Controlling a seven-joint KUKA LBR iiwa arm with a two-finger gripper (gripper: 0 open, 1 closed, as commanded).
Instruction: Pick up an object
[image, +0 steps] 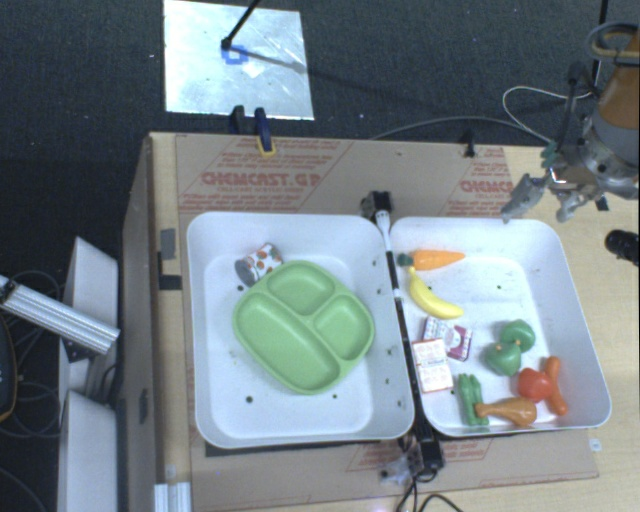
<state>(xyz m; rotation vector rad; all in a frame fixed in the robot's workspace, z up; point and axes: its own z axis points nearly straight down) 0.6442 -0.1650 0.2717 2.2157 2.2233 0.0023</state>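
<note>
The right bin (575, 300) holds several toy foods: an orange carrot (435, 259), a yellow banana (432, 298), two small cartons (440, 350), a green pepper (510, 345), a red pepper (540, 383), a brown drumstick (507, 408) and a green pod (468, 398). My gripper (545, 200) hangs above the bin's far right corner, beyond its back rim. It is open, its fingers spread with nothing between them. It stands well away from every object.
The left bin (215, 300) holds a green divided plate (303, 325) and a small patterned can (258, 264) lying at its back left. A black clip (380, 205) sits where the bins meet at the back. Cables run behind the right bin.
</note>
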